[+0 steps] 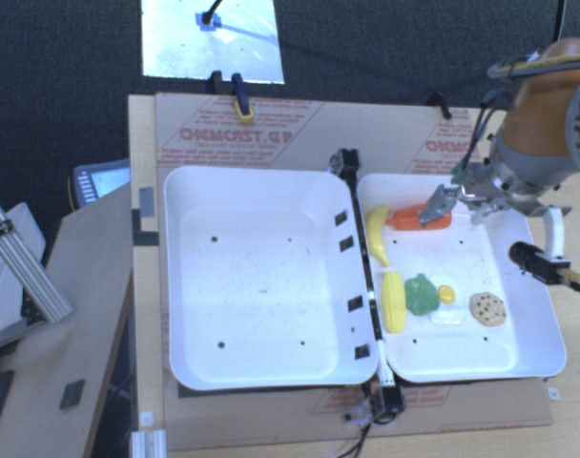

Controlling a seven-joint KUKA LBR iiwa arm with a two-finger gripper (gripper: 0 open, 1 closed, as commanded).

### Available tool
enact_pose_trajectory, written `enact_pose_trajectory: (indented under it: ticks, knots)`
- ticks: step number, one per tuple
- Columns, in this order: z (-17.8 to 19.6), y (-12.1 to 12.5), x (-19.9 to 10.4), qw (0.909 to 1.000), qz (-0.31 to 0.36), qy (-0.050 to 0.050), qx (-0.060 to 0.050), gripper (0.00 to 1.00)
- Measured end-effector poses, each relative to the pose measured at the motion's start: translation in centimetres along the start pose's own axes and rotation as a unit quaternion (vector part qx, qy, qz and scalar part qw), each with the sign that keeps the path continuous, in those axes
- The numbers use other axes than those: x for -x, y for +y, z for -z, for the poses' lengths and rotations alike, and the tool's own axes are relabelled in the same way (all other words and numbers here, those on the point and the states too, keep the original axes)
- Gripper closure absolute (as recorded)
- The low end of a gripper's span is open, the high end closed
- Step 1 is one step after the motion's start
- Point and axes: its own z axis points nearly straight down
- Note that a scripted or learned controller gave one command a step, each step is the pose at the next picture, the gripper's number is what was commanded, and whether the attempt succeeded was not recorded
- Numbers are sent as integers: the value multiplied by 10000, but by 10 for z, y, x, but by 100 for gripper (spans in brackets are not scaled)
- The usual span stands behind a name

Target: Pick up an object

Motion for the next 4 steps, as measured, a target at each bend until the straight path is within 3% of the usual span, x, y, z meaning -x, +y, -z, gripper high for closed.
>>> enact_pose_trajectory:
  ticks: [1, 2, 3, 4]
  knots:
    - [11, 1, 0, 10000, 11, 1, 13, 100]
    - [161, 2, -48, 10000, 39, -1, 91, 100]
    - [176, 11, -105, 10000, 38, 7, 18, 100]
    - [208, 3, -141, 10000, 24, 7, 14, 100]
